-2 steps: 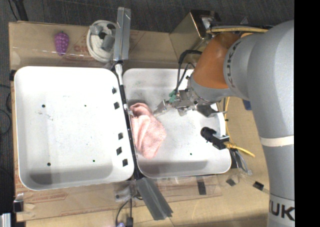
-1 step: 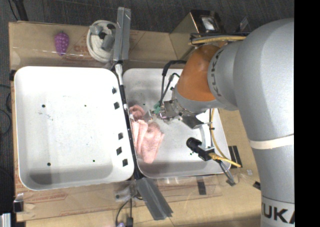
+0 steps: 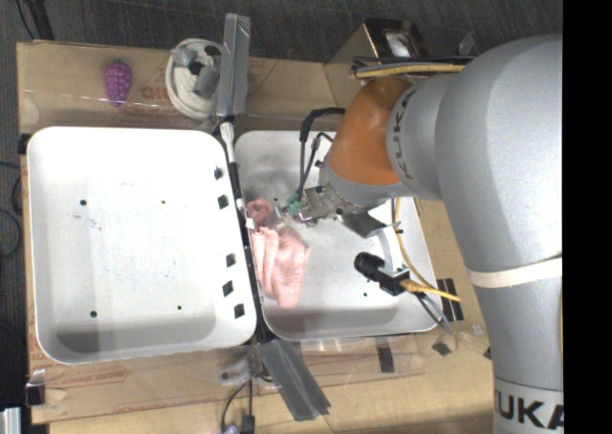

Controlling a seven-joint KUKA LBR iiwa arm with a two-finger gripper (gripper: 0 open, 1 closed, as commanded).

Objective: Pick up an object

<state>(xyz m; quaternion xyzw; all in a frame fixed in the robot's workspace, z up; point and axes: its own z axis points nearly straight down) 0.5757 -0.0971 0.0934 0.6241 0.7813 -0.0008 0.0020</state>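
Note:
A pink soft object point(image 3: 275, 255), like a limp glove or cloth, lies in the right bin point(image 3: 325, 313) against its left wall. My gripper point(image 3: 295, 208) is low in this bin, just above the pink object's upper end, reaching in from the right. Whether it touches the pink object I cannot tell. The grey arm with its orange band point(image 3: 368, 136) covers the bin's upper right part.
The left bin point(image 3: 124, 231) lies beside the right one, split from it by a grey divider bar point(image 3: 234, 184). A purple object point(image 3: 118, 81) and a white coiled item point(image 3: 194, 74) rest on the bench behind the left bin.

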